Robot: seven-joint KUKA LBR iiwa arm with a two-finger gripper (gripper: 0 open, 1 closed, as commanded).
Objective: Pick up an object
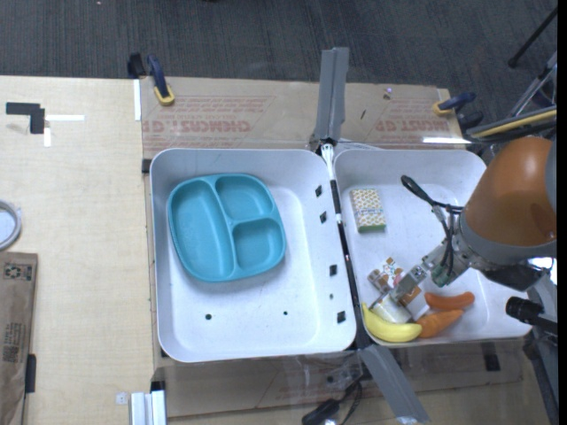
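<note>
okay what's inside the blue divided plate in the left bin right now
Nothing can be seen inside the blue divided plate: all three compartments look bare. It lies flat in the left bin, so whatever is beneath it is covered.

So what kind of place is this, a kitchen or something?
More likely a robot test bench than a kitchen. Two white bins sit on a board held by clamps, an arm reaches into the right one, and the food there, like the banana, looks like toys.
</note>
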